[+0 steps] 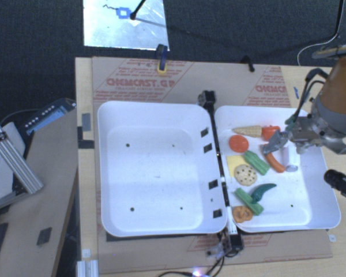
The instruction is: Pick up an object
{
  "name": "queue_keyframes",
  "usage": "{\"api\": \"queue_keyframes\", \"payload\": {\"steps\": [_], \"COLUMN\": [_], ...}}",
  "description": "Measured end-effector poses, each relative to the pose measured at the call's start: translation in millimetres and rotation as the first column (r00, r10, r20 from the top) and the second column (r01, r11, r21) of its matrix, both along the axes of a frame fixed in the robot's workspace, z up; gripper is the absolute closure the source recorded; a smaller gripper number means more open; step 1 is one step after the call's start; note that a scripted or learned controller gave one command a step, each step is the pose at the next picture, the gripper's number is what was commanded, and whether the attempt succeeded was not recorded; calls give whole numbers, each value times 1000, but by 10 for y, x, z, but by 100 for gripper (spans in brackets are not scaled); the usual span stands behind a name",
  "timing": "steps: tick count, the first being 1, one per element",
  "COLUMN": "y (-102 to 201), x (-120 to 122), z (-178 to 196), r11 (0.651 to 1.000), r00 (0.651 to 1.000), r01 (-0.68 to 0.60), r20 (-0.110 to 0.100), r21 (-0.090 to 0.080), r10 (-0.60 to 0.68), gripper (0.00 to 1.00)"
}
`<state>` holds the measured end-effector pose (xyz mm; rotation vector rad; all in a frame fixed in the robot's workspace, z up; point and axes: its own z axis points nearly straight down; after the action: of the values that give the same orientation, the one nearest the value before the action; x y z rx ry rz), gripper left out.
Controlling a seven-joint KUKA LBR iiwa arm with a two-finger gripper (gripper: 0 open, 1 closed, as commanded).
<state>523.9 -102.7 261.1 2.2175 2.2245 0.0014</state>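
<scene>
Toys (251, 175) lie just left of the claw (278, 147).

bright even light, soft focus, glare on metal sheet (125, 15).

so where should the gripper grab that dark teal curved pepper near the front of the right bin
Take the teal pepper across its thicker middle, coming straight down from above. It lies flat and curved, its narrow tip pointing right. The green piece touches its lower left end, so I'd keep off that end. The gripper hangs over the orange piece further back.
</scene>
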Motion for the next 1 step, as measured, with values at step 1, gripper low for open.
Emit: {"api": "queue_keyframes", "payload": {"steps": [1], "y": [1], "x": [10], "z": [111], "r11": [1000], "r00": [1000], "r01": [-2], "r20": [4], "r21": [-1], "r10": [2], "gripper": [100]}}
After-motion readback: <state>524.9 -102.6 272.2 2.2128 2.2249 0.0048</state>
